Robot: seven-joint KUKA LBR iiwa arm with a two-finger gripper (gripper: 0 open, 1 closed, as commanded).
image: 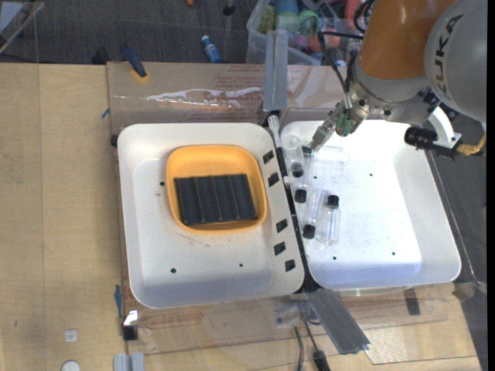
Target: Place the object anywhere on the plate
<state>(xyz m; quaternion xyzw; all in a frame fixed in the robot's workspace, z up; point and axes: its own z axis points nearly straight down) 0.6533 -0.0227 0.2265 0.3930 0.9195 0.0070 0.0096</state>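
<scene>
Clear vials in the right bin, and they look like a pain to grab

Vials is my best guess for what's getting moved: a few small see-through tubes with black caps, lying in the right bin [402, 207] near its left wall. The easiest one to make out is the clear vial [330, 216], on its side with the cap toward the top of the view. Two or three more [298, 178] sit just beside the divider.

Handling-wise I'd say light, rigid, smooth and round, so it'll probably roll or squirt out of a pinch. Best bet is closing across the middle of the body, fingers square to its long axis, not on the cap end.

The plate [216, 161] is the orange one in the left bin [147, 261], with a dark ribbed block [215, 199] already on it.

The gripper [321, 135] hangs tilted over the right bin's upper left corner, pointing down-left, above the vials. Can't tell if it's parted or closed; nothing visibly in it.
</scene>
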